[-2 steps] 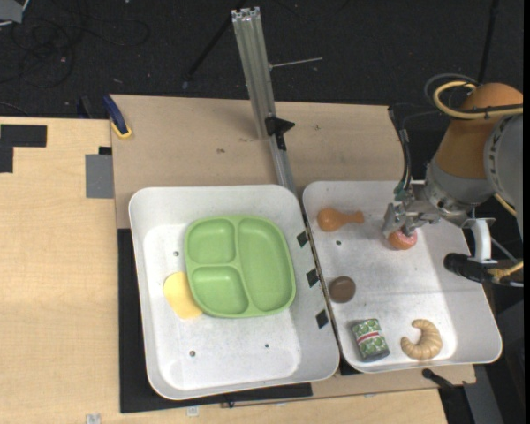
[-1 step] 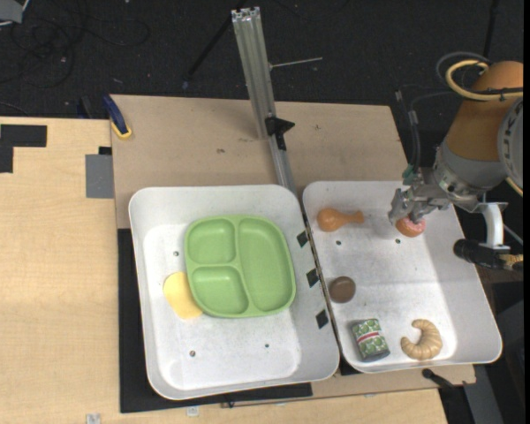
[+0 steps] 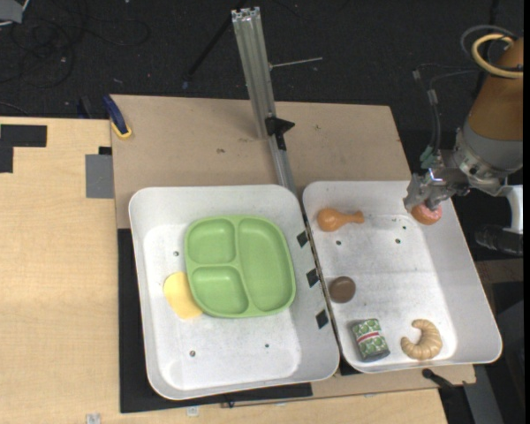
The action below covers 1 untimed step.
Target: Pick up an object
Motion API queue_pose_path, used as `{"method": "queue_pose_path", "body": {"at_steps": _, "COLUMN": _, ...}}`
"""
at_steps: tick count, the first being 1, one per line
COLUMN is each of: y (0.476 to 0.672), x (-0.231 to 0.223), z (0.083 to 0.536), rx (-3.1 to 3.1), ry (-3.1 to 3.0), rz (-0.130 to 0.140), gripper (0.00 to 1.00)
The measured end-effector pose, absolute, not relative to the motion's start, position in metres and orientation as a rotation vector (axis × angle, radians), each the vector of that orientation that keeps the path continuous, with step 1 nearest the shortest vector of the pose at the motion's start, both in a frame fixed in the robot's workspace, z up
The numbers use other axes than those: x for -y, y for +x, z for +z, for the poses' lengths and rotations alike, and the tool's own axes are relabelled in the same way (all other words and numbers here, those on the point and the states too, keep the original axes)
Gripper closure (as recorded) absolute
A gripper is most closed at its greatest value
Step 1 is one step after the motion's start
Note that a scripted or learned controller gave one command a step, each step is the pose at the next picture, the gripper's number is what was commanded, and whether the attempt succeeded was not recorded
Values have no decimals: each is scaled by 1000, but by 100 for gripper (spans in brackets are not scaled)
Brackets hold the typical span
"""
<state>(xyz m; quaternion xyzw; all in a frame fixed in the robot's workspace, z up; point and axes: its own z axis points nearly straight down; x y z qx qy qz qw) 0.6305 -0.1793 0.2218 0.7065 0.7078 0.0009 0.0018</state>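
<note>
Even, bright overhead light; the white bins (image 3: 397, 263) glare slightly left of the tool (image 3: 424, 203). Shadows are soft, the floor beyond dark, detail mildly grainy.

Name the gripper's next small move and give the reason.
Probably lower straight down a little: the gripper sits at the right bin's far edge, right over a small red object, with nothing visibly held yet.

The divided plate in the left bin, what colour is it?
Light green, seen in the camera view.
</note>
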Motion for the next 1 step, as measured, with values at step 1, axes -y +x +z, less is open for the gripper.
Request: {"method": "queue_pose_path", "body": {"at_steps": 1, "y": 631, "x": 180, "z": 245, "rx": -2223, "ry": 2219, "rz": 1, "gripper": 100}}
